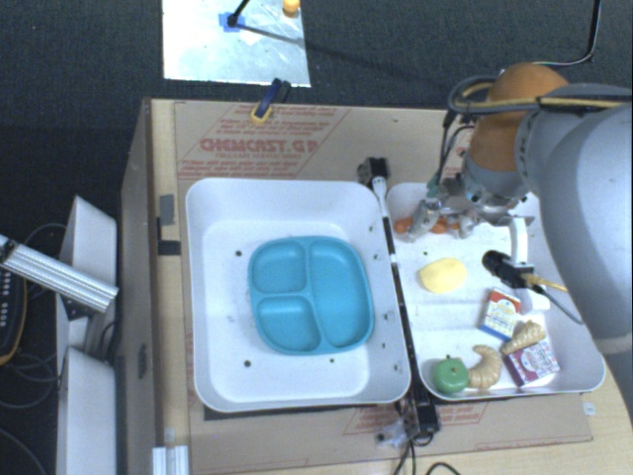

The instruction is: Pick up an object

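My gripper [447, 216] is low over the back of the right bin [593, 364], reaching in from the right under the grey arm. An orange thing [405, 226] lies right under and beside it, partly hidden by the gripper. A yellow lemon-like piece [442, 274] lies just in front of the gripper. Toward the front of this bin are a blue and white carton [499, 315], a red and white packet [534, 364], an ice-cream cone [525, 336], a croissant [487, 365] and a green apple [451, 375].
The left bin [213, 226] holds a blue divided plate [310, 294]. A black ridge [393, 265] separates the two bins. The arm's grey body covers the right bin's far right side.
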`<state>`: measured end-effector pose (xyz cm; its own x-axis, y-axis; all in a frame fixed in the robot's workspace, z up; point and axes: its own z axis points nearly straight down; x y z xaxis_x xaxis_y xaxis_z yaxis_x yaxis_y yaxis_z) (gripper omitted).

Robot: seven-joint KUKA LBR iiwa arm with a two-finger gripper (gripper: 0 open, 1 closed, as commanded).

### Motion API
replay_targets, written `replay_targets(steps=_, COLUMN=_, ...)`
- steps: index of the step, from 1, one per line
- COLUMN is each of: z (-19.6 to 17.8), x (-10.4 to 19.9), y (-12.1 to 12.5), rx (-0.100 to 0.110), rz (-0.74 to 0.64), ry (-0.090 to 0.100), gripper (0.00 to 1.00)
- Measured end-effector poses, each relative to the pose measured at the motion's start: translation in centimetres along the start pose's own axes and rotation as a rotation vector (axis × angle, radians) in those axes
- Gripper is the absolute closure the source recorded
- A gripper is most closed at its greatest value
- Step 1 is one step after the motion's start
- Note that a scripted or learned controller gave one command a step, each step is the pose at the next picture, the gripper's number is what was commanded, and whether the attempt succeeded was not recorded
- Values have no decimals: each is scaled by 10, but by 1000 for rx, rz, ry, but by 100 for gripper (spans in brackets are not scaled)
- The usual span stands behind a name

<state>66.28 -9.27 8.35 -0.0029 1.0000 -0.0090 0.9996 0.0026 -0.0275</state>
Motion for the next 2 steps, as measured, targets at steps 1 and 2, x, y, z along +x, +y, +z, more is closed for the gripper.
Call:
replay_targets(steps=1, z=1, x=-8, y=1, rx=-5, rz=1, ry=7, gripper=0)
replay_targets(steps=2, z=1, x=-19, y=3, rx=-12, rz=-1, ry=10, gripper=0)
